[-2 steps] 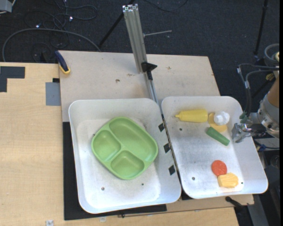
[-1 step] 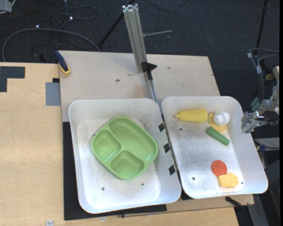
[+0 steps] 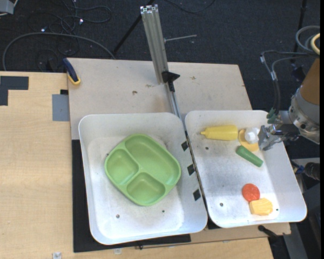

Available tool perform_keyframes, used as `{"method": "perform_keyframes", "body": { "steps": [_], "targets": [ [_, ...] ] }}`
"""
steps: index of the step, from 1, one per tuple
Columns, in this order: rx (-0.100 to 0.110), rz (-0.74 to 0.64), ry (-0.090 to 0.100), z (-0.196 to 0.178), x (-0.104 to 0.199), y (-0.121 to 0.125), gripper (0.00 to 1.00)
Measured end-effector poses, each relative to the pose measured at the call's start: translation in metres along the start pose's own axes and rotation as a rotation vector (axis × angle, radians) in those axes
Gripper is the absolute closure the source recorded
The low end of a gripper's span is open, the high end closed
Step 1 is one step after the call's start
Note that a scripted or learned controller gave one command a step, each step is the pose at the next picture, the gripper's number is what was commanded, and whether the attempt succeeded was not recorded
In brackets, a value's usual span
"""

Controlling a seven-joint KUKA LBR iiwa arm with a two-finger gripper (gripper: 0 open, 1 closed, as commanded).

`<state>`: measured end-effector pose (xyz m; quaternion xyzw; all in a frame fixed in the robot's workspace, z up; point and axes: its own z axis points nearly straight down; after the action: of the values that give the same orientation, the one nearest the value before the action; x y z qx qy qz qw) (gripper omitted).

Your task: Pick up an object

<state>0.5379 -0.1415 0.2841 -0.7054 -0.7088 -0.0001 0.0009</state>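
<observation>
In the right bin (image 3: 227, 198) lie a yellow squeeze bottle (image 3: 220, 133), a small white and pale yellow piece (image 3: 250, 136), a green stick (image 3: 249, 156), a red round piece (image 3: 250, 191) and a yellow-orange block (image 3: 261, 206). My gripper (image 3: 267, 137) hangs at the bin's right rim, just right of the white piece and above the green stick. Nothing shows clearly between its fingers.
The left bin (image 3: 97, 209) holds a green divided plate (image 3: 142, 169). An upright metal post (image 3: 154, 42) stands behind the bins. A yellow-handled tool (image 3: 72, 72) lies on the bench at the back left. Cables run over the dark floor.
</observation>
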Motion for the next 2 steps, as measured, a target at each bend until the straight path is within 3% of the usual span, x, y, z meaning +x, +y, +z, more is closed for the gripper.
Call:
{"method": "perform_keyframes", "body": {
  "steps": [2],
  "targets": [
    [0.004, 0.000, 0.001, 0.041, 0.105, 0.005, 1.00]
  ]
}}
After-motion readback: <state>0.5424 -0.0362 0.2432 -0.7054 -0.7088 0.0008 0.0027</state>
